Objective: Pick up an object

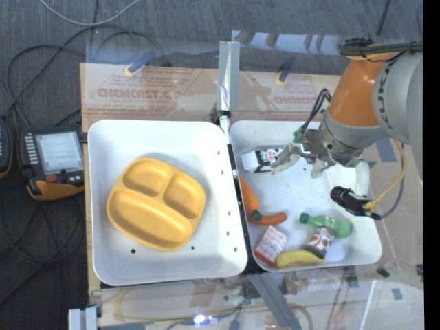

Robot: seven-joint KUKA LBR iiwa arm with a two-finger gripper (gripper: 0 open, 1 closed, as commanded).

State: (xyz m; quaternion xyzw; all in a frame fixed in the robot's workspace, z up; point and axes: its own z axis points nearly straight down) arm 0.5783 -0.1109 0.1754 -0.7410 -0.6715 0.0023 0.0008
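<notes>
My gripper (300, 165) hangs over the back part of the right bin (371, 253), open, with nothing between its fingers. Its left fingertip (280, 163) is close to a small black and white packet (262, 158) lying near the bin's back left corner. Further forward lie an orange carrot (249, 194), a red pepper (270, 218), a green bottle (327, 223), a small red and white can (320, 240), a red and white packet (271, 243) and a yellow banana (299, 258).
The left bin (103, 143) holds a yellow divided plate (157, 201). A metal post (228, 74) stands behind the divide between the bins. A handheld controller (51, 160) and cables lie on the floor at the left.
</notes>
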